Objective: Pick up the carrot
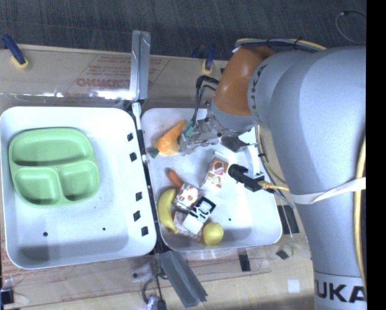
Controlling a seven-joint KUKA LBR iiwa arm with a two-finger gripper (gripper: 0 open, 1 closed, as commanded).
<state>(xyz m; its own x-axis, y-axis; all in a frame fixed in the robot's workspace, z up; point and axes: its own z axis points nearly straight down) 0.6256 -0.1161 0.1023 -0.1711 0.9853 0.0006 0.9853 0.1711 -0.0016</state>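
Note:
The carrot [169, 139] is orange with a green stem end and lies slanted in the upper left of the right bin [261, 221]. My gripper [192, 135] is low over the bin, right against the carrot's upper right end. The wrist and the orange band above it hide the bin's back wall. I see nothing lifted off the bin floor.
In the right bin lie a small orange-red piece [174, 177], a banana [165, 209], a yellow round fruit [212, 233] and small cartons [215, 173] [188, 197]. A green divided tray [51, 166] sits in the left bin [70, 237].

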